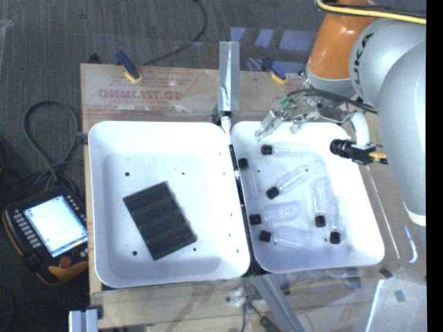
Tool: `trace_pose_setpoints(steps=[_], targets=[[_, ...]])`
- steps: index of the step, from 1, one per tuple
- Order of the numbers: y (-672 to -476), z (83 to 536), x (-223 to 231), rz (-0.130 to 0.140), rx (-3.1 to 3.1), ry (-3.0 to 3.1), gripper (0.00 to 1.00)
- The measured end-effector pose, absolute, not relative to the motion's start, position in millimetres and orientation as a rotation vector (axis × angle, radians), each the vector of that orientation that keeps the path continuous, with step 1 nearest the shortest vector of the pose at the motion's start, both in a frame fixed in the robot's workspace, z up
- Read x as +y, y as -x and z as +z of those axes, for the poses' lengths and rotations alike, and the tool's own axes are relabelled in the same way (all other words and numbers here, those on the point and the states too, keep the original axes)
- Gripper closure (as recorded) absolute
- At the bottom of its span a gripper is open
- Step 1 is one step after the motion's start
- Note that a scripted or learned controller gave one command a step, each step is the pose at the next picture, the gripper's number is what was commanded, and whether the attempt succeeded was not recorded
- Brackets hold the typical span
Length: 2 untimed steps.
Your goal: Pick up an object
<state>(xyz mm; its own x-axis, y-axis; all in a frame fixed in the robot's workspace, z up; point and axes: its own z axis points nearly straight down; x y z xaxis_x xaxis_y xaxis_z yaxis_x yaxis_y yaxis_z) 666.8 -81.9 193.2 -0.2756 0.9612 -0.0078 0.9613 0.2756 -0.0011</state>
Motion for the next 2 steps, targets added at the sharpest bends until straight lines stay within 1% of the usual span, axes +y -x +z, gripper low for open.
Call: trace_pose_setpoints(steps=[1, 2], targets=[[-660.1, 93.8, -114.7, -0.001, 2.535, -1.852, 0.00], [-660.1, 103.0, -115.0, -0.005, 2.533, -1.850, 1.00]])
